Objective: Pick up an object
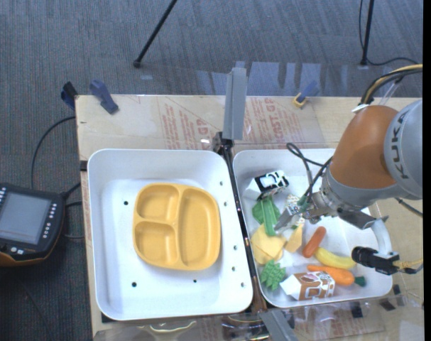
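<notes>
Reaching among toy food (272,247), fingers (292,217) spread, holding nothing.

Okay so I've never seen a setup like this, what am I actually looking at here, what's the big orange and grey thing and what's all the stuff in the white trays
The orange and grey thing is a robot arm, reaching in from the right. The picture comes from one fixed camera above the bench, looking down at a slant. At the arm's tip is a two-finger gripper, lowered into the right bin.

That bin holds toy food: a black and white item, a green vegetable, yellow pieces, a small green leafy piece, a red-orange sausage shape, a banana, a carrot and a small carton.

The left bin holds a yellow divided plate. I can't see anything clearly held between the fingers.
</notes>
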### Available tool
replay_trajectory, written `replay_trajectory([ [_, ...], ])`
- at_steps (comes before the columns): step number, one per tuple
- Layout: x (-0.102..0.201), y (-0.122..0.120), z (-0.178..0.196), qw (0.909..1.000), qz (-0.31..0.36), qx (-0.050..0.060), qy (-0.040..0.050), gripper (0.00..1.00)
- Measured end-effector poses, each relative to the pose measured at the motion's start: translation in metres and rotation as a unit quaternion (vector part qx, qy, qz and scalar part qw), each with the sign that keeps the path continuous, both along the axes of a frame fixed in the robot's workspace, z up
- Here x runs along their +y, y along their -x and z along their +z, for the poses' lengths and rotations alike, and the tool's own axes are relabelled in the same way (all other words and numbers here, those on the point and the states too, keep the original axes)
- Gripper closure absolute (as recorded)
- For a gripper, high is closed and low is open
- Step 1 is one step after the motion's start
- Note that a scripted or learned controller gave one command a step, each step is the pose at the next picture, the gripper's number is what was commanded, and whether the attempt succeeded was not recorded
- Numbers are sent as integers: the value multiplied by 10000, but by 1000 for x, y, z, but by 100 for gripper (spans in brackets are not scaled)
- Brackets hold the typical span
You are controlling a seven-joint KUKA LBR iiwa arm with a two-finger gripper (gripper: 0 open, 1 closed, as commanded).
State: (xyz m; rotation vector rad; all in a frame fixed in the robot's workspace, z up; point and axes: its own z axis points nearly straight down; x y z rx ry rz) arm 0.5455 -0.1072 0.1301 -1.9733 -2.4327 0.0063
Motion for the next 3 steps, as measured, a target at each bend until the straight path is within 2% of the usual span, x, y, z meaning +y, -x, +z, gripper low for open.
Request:
replay_trajectory([
  [1,-1,-35,-36,9990,-446,-89,12,0],
  [2,-3,-37,-25,9988,-471,-112,24,100],
  [3,60,-50,102,9998,-168,-75,11,100],
])
